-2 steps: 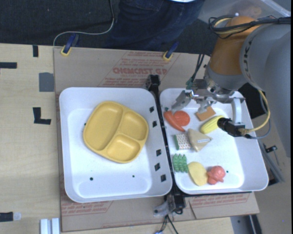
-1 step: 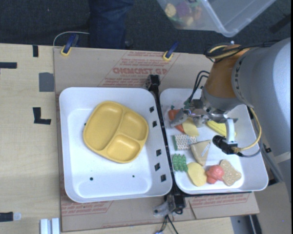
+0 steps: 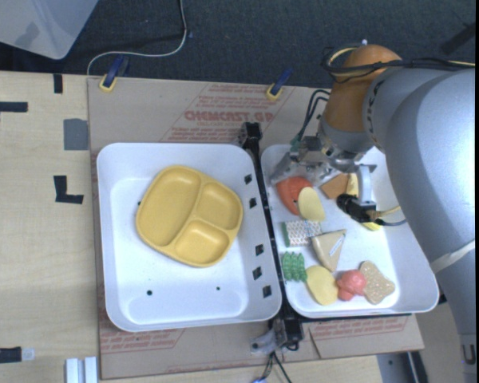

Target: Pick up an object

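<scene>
My gripper point(image 3: 306, 166) hangs low over the far end of the right bin point(image 3: 411, 282), under the orange band of the arm point(image 3: 359, 74). Just below it lie a red-orange round piece point(image 3: 290, 191) and a pale yellow piece point(image 3: 311, 205), touching each other. A brown piece point(image 3: 335, 186) sits to their right, partly under the wrist. Nearer the front lie a green-and-white checkered piece point(image 3: 302, 231), a pale wedge point(image 3: 329, 248), a green leafy piece point(image 3: 293, 266), a yellow lump point(image 3: 321, 285), a red piece point(image 3: 350, 282) and a tan cracker point(image 3: 377, 282).
The left bin point(image 3: 120, 294) holds a yellow plate point(image 3: 190, 214) with three compartments. A black divider point(image 3: 259, 214) runs between the two bins. The grey arm body point(image 3: 439, 158) covers the right bin's far right side. Cables point(image 3: 366, 214) trail beside the wrist.
</scene>
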Controlling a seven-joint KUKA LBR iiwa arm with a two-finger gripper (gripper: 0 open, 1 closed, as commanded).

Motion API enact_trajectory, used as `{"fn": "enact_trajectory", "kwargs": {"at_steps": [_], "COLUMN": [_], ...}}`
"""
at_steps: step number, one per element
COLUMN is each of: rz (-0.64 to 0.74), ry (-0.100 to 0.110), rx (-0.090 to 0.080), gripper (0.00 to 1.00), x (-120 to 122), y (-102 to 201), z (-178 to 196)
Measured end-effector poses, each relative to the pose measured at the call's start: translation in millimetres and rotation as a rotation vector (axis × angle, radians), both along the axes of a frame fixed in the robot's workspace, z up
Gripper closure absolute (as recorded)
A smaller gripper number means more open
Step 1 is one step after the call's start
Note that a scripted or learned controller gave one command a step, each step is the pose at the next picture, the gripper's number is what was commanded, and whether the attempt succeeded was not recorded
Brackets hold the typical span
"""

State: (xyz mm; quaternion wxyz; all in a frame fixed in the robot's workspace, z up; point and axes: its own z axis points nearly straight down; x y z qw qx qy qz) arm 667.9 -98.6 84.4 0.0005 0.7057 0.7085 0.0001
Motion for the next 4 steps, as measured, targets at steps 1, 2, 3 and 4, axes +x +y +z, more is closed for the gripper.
{"fn": "enact_trajectory", "kwargs": {"at_steps": [1,2,3,4], "rz": [-0.003,-0.002,-0.004,-0.003], "ry": [0.003,0.0,0.003,0.001], "rx": [-0.001,0.001,0.0,0.001], "gripper": [0.0,0.0,0.0,0.0], "x": [-29.2,1.4,-28.9,-11.9], "y": [-3.6,-3.1,1.8,-10.0], "z": [0.2,-0.2,0.0,-0.1]}}
